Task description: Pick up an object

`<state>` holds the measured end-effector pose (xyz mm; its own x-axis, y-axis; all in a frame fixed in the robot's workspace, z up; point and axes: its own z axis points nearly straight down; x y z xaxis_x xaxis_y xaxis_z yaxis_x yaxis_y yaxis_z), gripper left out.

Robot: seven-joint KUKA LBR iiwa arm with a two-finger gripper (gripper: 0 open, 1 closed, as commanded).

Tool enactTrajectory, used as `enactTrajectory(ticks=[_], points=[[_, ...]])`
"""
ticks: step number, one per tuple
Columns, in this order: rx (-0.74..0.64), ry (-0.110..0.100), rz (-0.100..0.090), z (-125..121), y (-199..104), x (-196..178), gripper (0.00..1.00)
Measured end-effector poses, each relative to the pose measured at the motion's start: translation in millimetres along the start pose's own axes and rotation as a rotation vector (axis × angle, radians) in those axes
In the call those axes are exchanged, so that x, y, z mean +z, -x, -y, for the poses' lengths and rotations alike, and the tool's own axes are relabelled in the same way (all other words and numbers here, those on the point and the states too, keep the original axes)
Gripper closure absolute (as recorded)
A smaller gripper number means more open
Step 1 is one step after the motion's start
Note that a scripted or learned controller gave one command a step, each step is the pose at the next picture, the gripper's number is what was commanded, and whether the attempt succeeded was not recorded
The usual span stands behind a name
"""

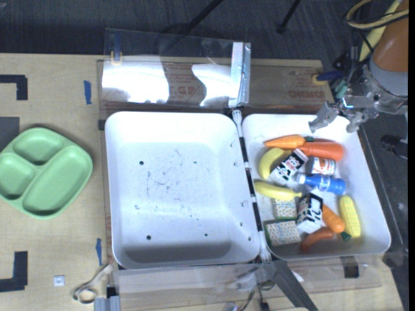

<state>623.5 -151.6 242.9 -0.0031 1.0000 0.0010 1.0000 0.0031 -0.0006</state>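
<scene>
The right bin [379, 232] holds a heap of toy food: an orange carrot [285, 141], a yellow banana [268, 162], a black-and-white carton [289, 166], a small can [322, 167], a blue bottle [325, 184] and a corn cob [350, 215]. My gripper [337, 122] hangs over the bin's far right corner, above and right of the carrot. Its fingers [320, 122] are spread open with nothing between them. The orange-banded wrist [392, 57] rises behind it.
The left bin [172, 180] sits beside the right one, with a thin divider between them. A green divided plate [42, 170] lies on the bench at far left. A clear plastic sheet [175, 76] stands behind the bins. Cables [376, 11] hang near the arm.
</scene>
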Motion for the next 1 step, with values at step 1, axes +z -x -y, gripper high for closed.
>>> enactTrajectory(ticks=[1], points=[[-0.193,0.001,0.000,13.4,23.7,91.6,0.00]])
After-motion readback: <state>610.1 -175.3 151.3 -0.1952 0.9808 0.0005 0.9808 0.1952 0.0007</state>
